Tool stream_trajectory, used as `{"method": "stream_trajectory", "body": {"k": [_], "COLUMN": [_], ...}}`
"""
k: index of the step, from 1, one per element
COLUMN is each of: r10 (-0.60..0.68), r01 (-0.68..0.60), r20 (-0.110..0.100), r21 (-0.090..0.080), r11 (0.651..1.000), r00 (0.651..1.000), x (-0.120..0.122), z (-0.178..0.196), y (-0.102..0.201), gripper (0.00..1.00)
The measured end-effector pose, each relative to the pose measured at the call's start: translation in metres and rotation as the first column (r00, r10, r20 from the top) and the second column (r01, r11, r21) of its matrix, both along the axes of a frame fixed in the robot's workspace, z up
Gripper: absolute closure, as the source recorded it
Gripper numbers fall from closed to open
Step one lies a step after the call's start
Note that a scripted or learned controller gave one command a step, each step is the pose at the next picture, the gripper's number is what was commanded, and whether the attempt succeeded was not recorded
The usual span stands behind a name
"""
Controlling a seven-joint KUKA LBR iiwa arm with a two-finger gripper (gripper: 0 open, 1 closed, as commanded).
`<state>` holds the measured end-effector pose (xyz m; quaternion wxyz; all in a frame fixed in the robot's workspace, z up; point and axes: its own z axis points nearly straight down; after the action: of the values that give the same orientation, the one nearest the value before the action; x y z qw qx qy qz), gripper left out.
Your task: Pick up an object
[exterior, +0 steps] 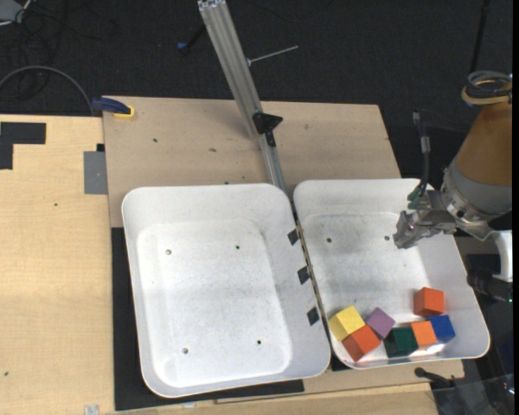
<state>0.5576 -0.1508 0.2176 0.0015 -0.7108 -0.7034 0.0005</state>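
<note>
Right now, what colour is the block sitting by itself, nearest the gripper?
Red-orange block, seen in the camera view, in the right bin.

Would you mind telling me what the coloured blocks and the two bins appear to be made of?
The blocks look like painted wood or matte plastic: solid colours, crisp edges, no gloss. The right bin and left bin look like moulded white plastic, with rounded corners and a faintly speckled floor.

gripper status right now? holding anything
gripper: over the right bin, above bare floor near its far right side; no block between its fingers, open or shut cannot be told. The blocks lie in the near corner.
</note>
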Motion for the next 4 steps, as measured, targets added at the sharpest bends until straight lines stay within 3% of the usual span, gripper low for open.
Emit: {"method": "stream_trajectory", "body": {"k": [1,2,3,4], "r10": [0.012,0.013,0.015,0.013], "r01": [-0.012,-0.013,-0.015,-0.013], "r20": [0.005,0.011,0.004,-0.001], "r21": [-0.002,-0.003,0.000,0.001], "r11": [1.000,1.000,1.000,1.000], "r00": [1.000,1.000,1.000,1.000], "x": [0.039,0.065,0.067,0.044], "z": [0.012,0.132,0.142,0.131], "y": [-0.005,0.020,0.073,0.122], "gripper": [1.00,1.00,1.00,1.00]}}
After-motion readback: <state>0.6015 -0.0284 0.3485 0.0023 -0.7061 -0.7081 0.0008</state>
